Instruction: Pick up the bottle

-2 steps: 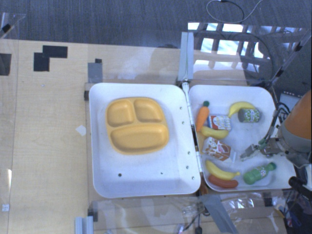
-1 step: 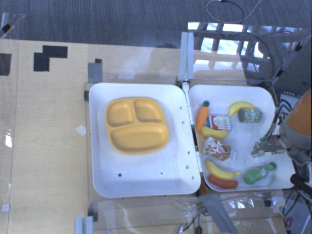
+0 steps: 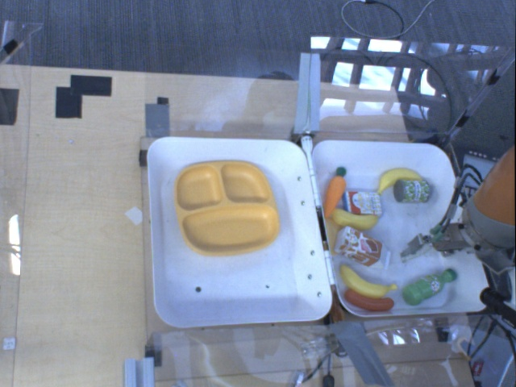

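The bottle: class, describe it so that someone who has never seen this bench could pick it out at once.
Look in the right-hand bin, the one crowded with toy food, and go to its near right corner. There the bottle lies on its side, just right of a banana and a sausage. It alone is bright green, with a white label.

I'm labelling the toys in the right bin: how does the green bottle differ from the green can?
The green bottle lies on its side near the bin's front edge, while the green can sits toward the back, beside a banana. The bottle is long and slim with a narrow neck; the can is short and stubby. The bottle is bright green; the can is duller, with a pale label. Both lie in the right bin, and the gripper touches neither.
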Motion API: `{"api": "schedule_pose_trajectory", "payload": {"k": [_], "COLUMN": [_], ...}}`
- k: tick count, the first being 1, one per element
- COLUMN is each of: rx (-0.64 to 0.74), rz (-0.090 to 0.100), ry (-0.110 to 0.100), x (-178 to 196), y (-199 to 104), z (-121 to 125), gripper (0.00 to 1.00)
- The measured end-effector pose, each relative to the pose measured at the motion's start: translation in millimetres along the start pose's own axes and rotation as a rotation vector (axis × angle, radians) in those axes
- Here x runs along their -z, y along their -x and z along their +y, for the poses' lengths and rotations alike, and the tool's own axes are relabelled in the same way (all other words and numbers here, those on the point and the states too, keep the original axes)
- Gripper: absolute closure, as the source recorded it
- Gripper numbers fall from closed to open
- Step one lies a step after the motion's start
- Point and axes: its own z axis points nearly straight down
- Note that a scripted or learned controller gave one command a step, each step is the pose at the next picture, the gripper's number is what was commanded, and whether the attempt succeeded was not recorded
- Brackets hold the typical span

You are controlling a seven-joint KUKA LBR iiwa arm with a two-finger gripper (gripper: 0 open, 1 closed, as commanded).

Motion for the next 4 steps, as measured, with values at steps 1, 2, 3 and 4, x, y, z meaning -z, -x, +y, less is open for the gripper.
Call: {"api": "schedule_pose_trajectory", "payload": {"k": [1,2,3,4], "rx": [0.277,0.279,-0.038,-0.119], "rz": [-0.004,-0.002,0.001,0.001], "ry": [-0.002,0.002,-0.012,-0.013], "x": [-11,0,105,146], "y": [-20,-22,-18,5], "z": [-1,2,148,43], "gripper": [0.00,1.00,1.00,1.00]}}
